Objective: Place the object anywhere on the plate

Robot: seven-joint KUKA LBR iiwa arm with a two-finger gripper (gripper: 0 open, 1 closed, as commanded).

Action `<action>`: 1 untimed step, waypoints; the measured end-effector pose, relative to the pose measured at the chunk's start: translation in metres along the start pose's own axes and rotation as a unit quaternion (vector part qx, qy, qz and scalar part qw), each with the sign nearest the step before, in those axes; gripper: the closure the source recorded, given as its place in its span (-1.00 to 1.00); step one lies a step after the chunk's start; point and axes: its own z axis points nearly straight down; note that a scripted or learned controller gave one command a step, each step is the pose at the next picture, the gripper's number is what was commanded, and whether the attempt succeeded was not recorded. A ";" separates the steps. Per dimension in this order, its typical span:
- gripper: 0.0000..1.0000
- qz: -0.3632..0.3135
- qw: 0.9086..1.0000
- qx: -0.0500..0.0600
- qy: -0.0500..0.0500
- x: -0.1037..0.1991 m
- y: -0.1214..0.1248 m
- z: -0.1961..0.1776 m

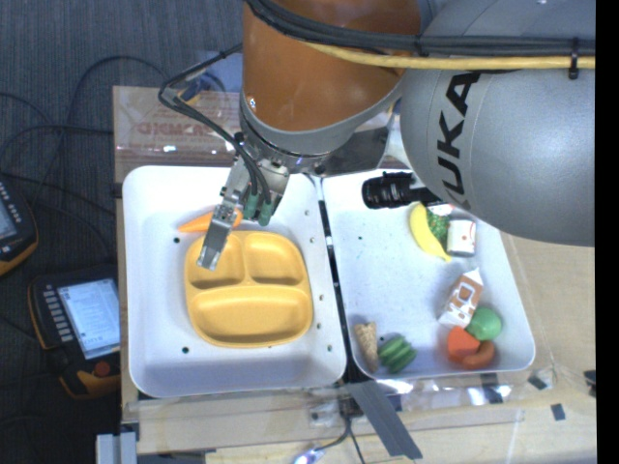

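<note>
Tool over plate left rim, perhaps touching orange piece.

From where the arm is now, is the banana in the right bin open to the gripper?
Probably yes. The banana lies uncovered near the right bin's back, with a small box touching its right side. The gripper is over the yellow plate in the left bin, so it must cross over.

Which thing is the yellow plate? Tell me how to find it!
Look at the left white bin, under the big orange and grey robot arm. The yellow plastic plate lies flat in its middle, below the gripper. It is the large thing split into three compartments; the orange piece beside it is tiny.
</note>
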 end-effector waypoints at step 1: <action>-1.00 0.000 1.000 0.001 0.000 -0.029 -0.066 0.050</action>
